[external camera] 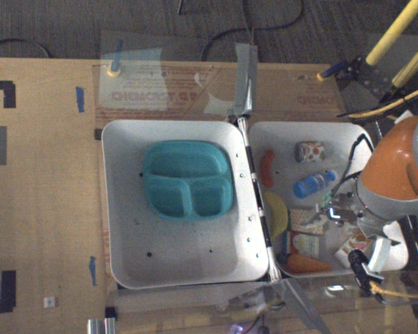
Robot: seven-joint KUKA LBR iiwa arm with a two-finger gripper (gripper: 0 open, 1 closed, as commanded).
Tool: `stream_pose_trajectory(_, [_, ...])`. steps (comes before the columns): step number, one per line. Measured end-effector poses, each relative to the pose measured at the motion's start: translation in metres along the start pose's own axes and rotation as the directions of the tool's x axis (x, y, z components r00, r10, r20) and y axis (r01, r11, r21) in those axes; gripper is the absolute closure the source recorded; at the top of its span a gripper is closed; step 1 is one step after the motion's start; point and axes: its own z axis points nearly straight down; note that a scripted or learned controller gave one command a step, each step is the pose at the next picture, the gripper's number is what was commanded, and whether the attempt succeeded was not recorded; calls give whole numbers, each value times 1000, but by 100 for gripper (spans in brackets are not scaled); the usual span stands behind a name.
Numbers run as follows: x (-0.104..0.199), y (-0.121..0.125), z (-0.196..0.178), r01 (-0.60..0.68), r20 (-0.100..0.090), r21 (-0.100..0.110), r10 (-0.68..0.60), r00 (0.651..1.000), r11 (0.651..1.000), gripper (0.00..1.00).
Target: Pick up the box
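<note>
- The left bin (125, 207) held a teal divided tray (187, 179).
- The arm (396, 167) hung over the right bin (282, 132), its gripper (343, 223) low among the clutter; its grip could not be made out.
- A small box (308, 244) lay near the front wall, beside a carrot (308, 263).
- A blue bottle (313, 184) lay mid-bin.
</note>
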Motion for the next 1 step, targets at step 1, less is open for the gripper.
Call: stream_pose_trajectory(1, [29, 1, 12, 89, 8, -26, -89, 996, 996, 0])
